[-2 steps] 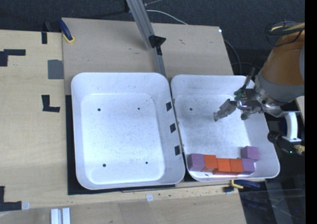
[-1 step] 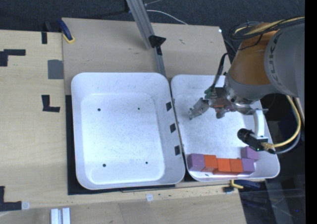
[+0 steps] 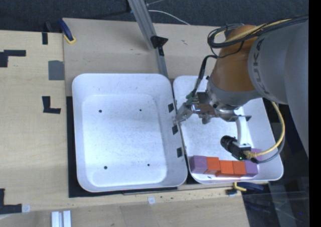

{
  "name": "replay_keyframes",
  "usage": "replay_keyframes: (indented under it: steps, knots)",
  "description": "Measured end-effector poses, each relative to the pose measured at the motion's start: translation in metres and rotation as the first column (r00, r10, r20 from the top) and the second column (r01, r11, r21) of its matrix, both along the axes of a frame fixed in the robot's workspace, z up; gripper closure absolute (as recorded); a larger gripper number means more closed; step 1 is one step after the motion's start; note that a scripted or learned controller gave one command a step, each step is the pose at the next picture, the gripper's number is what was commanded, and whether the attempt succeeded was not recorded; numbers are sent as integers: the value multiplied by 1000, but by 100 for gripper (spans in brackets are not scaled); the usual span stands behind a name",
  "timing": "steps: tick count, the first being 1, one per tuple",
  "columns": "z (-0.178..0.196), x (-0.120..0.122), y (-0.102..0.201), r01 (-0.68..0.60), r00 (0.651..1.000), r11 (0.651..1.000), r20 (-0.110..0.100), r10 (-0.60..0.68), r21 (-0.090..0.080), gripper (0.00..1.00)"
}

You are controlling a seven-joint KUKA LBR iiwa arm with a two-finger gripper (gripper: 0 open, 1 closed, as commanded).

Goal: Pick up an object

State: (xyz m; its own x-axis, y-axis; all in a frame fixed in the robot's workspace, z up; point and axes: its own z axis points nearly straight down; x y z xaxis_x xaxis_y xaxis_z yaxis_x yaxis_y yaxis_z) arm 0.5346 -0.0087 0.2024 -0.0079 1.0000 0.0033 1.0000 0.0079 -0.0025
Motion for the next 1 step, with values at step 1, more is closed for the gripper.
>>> replay_keyframes:
  steps: [1]
  knots:
    - [45, -14, 14, 4, 1000, 1000, 5, -4, -2, 0]
